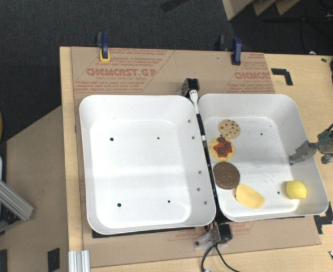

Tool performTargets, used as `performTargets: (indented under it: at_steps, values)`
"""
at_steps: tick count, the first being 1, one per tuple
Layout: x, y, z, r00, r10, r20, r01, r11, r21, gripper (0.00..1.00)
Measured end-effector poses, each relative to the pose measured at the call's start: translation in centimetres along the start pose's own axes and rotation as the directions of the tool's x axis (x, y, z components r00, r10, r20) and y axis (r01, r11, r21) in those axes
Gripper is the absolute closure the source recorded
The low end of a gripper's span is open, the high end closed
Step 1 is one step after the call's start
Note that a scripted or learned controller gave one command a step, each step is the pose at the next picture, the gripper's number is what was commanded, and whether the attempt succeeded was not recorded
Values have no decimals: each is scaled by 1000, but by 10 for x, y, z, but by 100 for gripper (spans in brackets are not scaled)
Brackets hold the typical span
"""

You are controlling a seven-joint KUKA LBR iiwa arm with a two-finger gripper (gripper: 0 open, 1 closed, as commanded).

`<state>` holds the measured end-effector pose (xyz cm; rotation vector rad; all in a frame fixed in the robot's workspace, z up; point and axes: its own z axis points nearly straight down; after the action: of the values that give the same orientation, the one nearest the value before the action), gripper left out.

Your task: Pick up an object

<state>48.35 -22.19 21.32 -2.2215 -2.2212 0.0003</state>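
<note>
A: At the right-hand bin's (279, 109) far right rim, the gripper (300, 153) reaches in just over the wall, low and angled toward the bin floor. How far along is the pick?

B: Not far, by my judgement. Nothing sits between the fingers, and every candidate lies on the bin floor. Whether the fingers are spread or pressed together I cannot tell; they read as one grey blur.

A: Where are the objects, relative to that gripper?

B: The small yellow ball (296, 190) is nearest, below it toward the bin's front right corner. The yellow lemon-like piece (249, 196) lies farther left along the front wall. The dark brown disc (227, 175), the red-and-yellow piece (222, 148) and the chocolate-chip cookie (229, 129) stack up in a column well apart from it, beside the divider.

A: Room to move?

B: Open floor lies between the gripper and that column. The ball is tight to the front right corner, so I'd expect an awkward approach there. The left-hand bin (143, 163) offers wide space.
</note>
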Motion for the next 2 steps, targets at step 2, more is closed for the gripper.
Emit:
performTargets:
  at_steps: [2]
  values:
    - [48, 8, 43, 1000, -2, 3, 2, 1000, -6, 0]
